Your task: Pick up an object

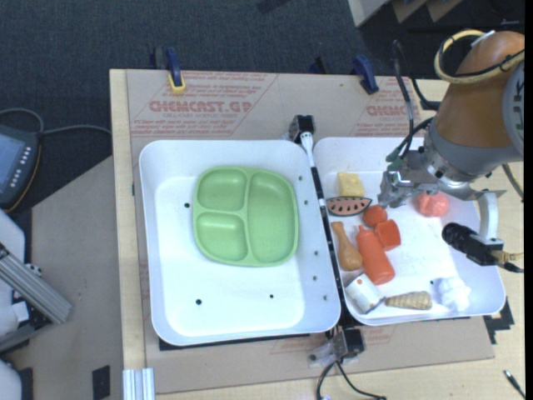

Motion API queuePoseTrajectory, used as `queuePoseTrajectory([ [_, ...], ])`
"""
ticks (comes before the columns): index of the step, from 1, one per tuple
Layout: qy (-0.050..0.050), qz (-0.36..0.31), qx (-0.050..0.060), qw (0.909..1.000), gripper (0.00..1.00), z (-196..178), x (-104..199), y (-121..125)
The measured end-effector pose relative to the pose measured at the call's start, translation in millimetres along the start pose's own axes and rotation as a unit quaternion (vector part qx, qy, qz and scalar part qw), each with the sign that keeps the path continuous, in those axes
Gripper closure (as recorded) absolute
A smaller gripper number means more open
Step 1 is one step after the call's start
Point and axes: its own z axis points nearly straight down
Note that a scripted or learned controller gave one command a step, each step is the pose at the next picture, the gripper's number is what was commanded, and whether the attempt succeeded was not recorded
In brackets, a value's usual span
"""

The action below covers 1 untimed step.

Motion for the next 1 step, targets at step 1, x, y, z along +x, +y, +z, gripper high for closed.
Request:
queuePoseTrajectory([
  [1,0.0,0.0,-0.001,1.0,1.0,-18.1,2.7,-10.9],
])
